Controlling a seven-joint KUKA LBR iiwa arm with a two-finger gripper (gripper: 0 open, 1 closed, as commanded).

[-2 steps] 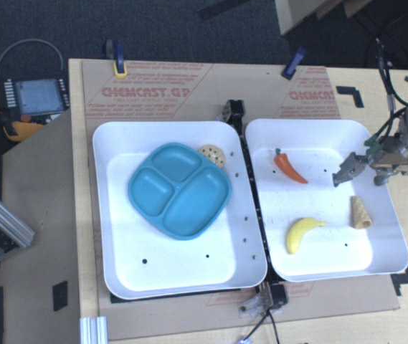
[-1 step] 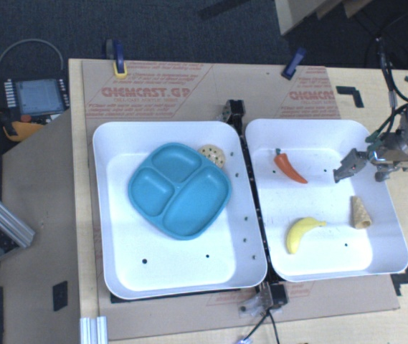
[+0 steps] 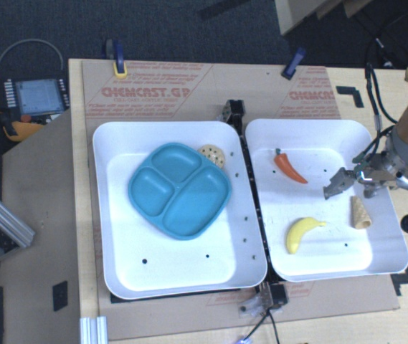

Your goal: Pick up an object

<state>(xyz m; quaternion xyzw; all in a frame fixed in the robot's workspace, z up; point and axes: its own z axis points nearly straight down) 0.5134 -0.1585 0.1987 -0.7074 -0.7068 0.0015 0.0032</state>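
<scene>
Camera view shows the gripper [image 3: 341, 183] over the right bin [image 3: 318, 131], its fingers spread and pinching nothing — no pick made yet. Candidates lie close: a red pepper [image 3: 290, 168] to its left, a banana [image 3: 300, 233] nearer, a beige cone [image 3: 361, 212] beside it — descent and closing remain.

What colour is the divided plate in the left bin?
The divided plate is light blue, a plain solid colour, seen clearly in the camera view from above.

One fixed camera looks down at a slant on the surface [image 3: 189, 81] — both bins fully framed, from a moderate height.
</scene>
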